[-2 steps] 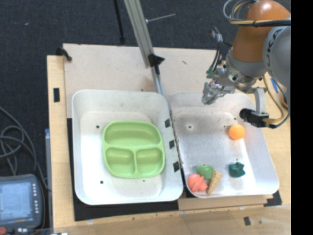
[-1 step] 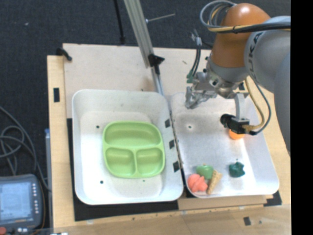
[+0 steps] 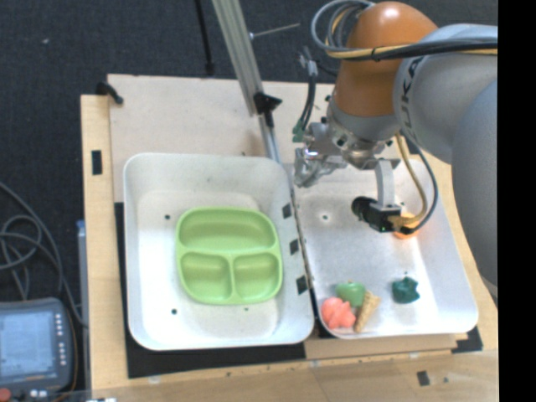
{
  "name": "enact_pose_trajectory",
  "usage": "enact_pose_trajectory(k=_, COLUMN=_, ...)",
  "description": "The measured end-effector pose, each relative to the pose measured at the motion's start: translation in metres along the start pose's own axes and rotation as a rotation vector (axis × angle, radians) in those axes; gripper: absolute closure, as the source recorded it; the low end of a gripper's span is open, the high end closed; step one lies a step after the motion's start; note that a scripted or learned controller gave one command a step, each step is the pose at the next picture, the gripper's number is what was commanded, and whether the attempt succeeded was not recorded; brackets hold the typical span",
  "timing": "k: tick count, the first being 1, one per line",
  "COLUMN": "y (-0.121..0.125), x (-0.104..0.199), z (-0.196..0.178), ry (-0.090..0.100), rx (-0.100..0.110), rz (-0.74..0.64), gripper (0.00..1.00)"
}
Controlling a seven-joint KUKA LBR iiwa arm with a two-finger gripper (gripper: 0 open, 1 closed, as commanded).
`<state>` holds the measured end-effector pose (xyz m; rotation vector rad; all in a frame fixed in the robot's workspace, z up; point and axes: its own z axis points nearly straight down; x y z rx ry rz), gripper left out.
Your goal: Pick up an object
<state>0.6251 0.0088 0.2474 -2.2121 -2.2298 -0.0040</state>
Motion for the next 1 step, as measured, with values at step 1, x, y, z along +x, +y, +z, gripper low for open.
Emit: enact_pose_trajectory(k=1, y=-0.0123, x=0.0577, z=0.0101, ry=-0.001, rx=0.002, rz=0.0, gripper=1.0)
